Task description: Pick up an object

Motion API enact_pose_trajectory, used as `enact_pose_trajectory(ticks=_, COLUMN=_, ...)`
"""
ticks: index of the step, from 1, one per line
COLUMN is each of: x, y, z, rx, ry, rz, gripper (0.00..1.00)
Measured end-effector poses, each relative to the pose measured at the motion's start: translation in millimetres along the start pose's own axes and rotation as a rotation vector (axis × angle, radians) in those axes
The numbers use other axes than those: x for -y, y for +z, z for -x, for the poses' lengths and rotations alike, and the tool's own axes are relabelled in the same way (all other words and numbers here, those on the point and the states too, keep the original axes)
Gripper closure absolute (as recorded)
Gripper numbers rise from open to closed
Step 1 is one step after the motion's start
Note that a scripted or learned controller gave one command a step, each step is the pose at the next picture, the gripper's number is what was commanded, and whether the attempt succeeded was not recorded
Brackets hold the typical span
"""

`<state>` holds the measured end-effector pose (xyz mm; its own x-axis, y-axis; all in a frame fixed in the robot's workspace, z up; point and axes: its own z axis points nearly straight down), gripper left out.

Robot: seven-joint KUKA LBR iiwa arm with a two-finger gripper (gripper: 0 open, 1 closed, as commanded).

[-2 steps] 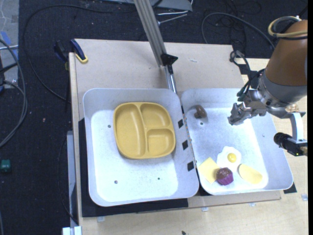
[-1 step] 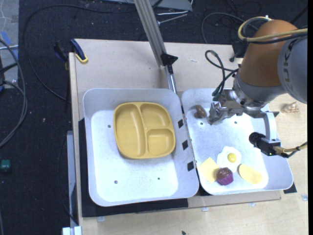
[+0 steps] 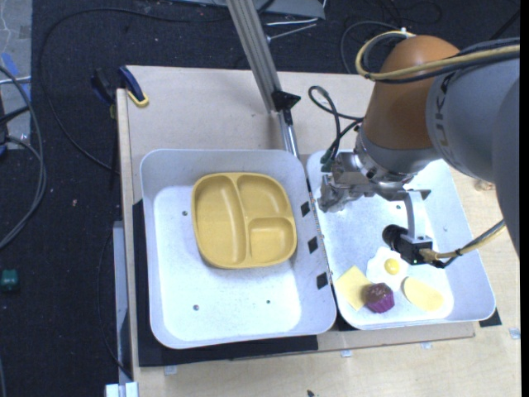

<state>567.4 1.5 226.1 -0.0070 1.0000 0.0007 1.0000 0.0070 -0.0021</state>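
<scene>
In the camera view the right bin point(image 3: 463, 222) holds a small cluster near its front: a yellow cheese-like wedge point(image 3: 353, 285), a purple lump point(image 3: 379, 298), a fried-egg toy point(image 3: 388, 265) and a pale yellow oval point(image 3: 424, 294). My gripper point(image 3: 335, 190) hangs over the back left part of this bin, close to the wall between the bins, well behind the cluster. Nothing shows between its tips. A yellow divided plate point(image 3: 244, 219) lies in the left bin point(image 3: 165, 304).
The grey arm with its orange band point(image 3: 409, 89) covers the right bin's back. A black fitting with a cable point(image 3: 407, 244) sits just behind the egg toy. A metal pole point(image 3: 260, 52) slants down to the bins' shared back corner.
</scene>
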Motion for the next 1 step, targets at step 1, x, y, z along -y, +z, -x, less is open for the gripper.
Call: enact_pose_trajectory(ticks=1, x=-3.9, y=-1.2, z=-64.4, rx=-0.001, ry=-0.002, rz=0.003, gripper=1.00)
